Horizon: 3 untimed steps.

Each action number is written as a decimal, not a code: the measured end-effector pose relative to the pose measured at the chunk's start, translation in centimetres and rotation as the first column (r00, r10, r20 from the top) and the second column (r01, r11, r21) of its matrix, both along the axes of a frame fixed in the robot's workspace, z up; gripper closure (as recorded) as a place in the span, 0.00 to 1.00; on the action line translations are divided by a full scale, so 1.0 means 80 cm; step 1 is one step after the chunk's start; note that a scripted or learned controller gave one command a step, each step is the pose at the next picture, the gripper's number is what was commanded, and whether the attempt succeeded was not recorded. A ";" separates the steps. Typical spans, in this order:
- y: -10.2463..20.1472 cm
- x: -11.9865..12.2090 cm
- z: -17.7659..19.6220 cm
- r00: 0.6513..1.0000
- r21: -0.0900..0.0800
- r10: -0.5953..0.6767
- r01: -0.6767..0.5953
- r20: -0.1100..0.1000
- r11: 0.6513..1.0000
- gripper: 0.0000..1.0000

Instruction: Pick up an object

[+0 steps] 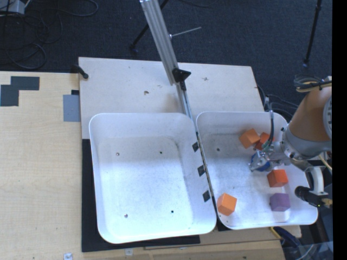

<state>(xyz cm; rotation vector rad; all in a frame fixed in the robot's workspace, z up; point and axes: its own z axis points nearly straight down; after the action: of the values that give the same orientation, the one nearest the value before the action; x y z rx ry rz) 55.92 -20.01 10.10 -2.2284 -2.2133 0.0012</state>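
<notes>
The right bin (pixel 238 221) holds several blocks. An orange block (pixel 249 138) lies near its far side, with a red-orange piece (pixel 264 140) just right of it. An orange-red cube (pixel 277 178) and a purple cube (pixel 280 202) sit toward the right wall, and an orange cube (pixel 226 204) rests at the near left corner. My gripper (pixel 259 162) reaches in from the right and is low over the bin floor, between the far orange block and the orange-red cube. Something blue (pixel 264 166) shows at its tip.
The left bin (pixel 103 145) stands beside the right one, with black clips (pixel 201 170) along the shared rim. A slanted aluminium rail (pixel 162 39) rises behind the bins. The arm's body (pixel 312 126) overhangs the right bin's right edge.
</notes>
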 end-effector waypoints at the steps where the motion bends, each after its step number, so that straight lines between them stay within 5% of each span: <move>1: 0.091 0.024 0.001 1.000 0.003 0.013 -0.013 0.000 1.000 1.00; 2: 0.086 0.023 0.001 1.000 0.000 0.007 -0.007 0.000 1.000 0.00; 3: 0.084 0.023 0.013 1.000 -0.001 0.003 -0.003 0.001 1.000 1.00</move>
<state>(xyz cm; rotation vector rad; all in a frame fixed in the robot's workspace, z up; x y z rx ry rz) 57.76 -13.30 11.15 -2.2254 -2.2179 0.0008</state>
